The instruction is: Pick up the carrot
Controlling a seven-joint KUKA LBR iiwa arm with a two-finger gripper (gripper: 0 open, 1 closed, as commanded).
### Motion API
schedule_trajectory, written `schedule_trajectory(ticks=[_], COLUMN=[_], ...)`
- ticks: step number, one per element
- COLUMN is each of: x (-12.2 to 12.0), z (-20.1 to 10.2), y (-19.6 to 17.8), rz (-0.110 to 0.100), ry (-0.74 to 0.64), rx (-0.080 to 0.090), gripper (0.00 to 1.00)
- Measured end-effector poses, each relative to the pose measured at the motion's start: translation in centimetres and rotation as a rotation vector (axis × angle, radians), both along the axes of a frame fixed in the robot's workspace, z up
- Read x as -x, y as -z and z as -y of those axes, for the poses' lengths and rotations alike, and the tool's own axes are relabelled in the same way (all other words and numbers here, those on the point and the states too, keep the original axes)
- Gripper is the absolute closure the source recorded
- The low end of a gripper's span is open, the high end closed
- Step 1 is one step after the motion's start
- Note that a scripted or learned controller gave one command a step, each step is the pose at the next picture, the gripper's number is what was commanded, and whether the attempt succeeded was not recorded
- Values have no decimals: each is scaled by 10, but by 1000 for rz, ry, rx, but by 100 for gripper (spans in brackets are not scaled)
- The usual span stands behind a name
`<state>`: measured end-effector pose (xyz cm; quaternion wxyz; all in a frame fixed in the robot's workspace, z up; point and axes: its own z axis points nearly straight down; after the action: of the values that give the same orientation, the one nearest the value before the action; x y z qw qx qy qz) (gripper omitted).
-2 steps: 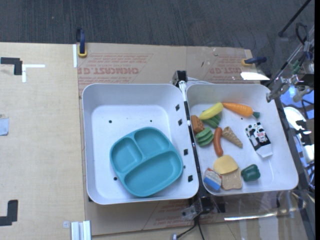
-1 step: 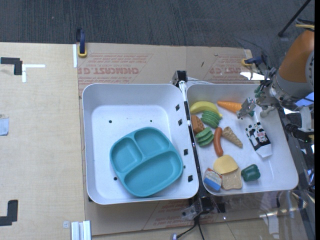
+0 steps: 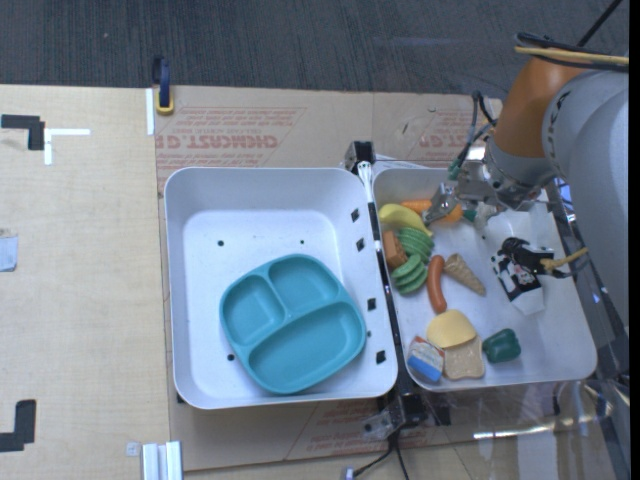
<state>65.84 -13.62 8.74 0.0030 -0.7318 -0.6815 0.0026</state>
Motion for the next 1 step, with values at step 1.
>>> schedule_trajectory(ticks=[1], x=[3], z=[3], y=[-4], rz=[-20], ry=[-7], rx=[5], gripper=[100])
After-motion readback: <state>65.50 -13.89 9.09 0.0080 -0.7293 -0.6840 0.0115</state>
